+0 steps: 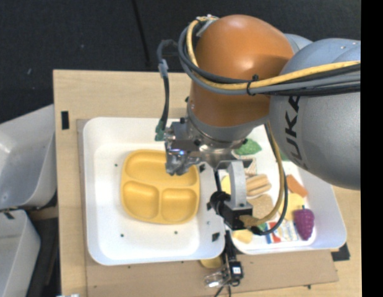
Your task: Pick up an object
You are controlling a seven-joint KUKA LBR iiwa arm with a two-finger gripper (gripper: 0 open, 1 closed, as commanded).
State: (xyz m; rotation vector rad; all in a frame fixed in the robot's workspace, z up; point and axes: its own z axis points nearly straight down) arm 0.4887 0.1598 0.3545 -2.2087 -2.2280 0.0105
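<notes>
1. Here, two shallow white plastic bins sat side by side on a pale wooden bench (67, 98), the left bin (104, 184) nearer that view's middle and the right bin (330, 221) partly hidden under the arm.
2. A yellow plastic divided plate (155, 190), with three compartments, lay in the left bin's middle, toward its right wall, well clear of the left and near edges.
3. The right bin held a crowd of small toy foods: a purple bumpy grape-like piece (304, 222) near its near right corner, an orange wedge (296, 185) by its right side, a tan ridged bread-like piece (258, 185) and a round tan biscuit (263, 206) near its middle, a green leafy piece (248, 146) toward its far edge, and a pale yellow piece (242, 236) at its near edge.
4. Those pieces lay close together, several touching, and black cables and a bracket crossed over the bin's left part.
5. The grey arm with its large orange band (240, 60) reached in from the right and hung over the divide between the bins, covering much of the right bin's far half.
6. The gripper (177, 159) pointed down over the yellow plate's far right edge; whether its fingers were spread or closed could not be told, and nothing showed between them.
7. A small yellow thing (211, 263) rested on the bench at its near edge, just outside the bins.
</notes>
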